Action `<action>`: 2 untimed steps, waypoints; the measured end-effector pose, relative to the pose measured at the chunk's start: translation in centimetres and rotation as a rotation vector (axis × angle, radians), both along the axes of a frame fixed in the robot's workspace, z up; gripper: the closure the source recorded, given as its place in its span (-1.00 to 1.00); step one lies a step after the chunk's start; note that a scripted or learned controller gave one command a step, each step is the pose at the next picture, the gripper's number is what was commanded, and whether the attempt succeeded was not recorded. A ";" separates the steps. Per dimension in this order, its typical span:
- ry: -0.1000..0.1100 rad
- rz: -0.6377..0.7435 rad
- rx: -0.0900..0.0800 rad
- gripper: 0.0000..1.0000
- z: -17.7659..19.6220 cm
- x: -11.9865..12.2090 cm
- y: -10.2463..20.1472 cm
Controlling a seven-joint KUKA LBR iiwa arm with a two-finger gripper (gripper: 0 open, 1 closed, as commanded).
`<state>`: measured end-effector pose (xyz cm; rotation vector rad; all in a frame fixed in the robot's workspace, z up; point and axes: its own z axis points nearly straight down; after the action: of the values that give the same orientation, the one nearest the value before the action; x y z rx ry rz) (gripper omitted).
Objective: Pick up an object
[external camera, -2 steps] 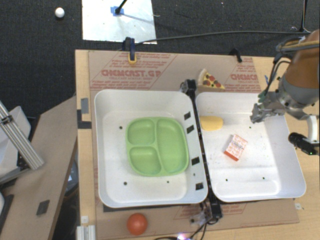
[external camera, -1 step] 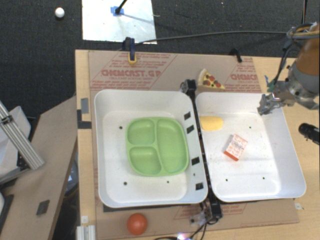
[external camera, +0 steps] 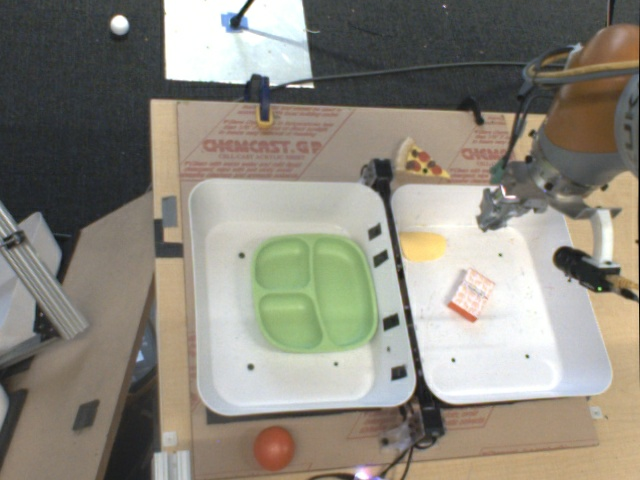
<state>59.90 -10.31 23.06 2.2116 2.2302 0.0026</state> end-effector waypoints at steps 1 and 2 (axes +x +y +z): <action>-0.001 0.002 0.002 1.00 0.9 -0.5 5.4; 0.001 0.002 0.002 1.00 0.0 -1.1 10.9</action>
<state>58.77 0.58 23.05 2.2109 2.2333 0.0038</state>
